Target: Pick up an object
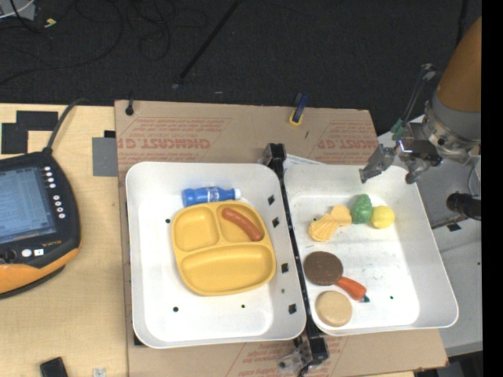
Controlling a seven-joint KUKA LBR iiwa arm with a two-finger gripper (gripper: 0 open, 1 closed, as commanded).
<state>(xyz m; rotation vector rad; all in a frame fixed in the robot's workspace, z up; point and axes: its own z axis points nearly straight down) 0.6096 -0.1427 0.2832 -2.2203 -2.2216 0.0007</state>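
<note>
From my station I see the tool (395, 163) hanging above the far right corner of the right bin (424, 234), with the arm (460, 77) reaching in from the right. Its two dark fingers (376, 166) stand spread wide apart, and nothing sits between them.

The pickable things lie below and to the left of it. In the right bin, a green piece (361, 208) and a yellow ball-shaped piece (382, 217) touch each other near the middle. Just left of them lies a pale yellow waffle-like piece (328, 224). Nearer the front sits a brown disc (323, 267), with a small orange-red carrot-like piece (351, 288) just beside it and a tan round biscuit (334, 308) at the front edge. All of these rest on the bin floor, well apart from the tool.

In the left bin (149, 242) I see a yellow divided tray (220, 269) holding a reddish sausage (243, 223) in its upper right compartment. A blue bottle (209, 195) lies on its side just behind the tray, touching its rim.

Both bins rest on a cardboard sheet (236, 136) on the desk (71, 312). A control pendant (31, 222) with a lit screen lies at the left edge, and a blue and yellow clip (297, 110) sits on the far edge of the cardboard.
</note>
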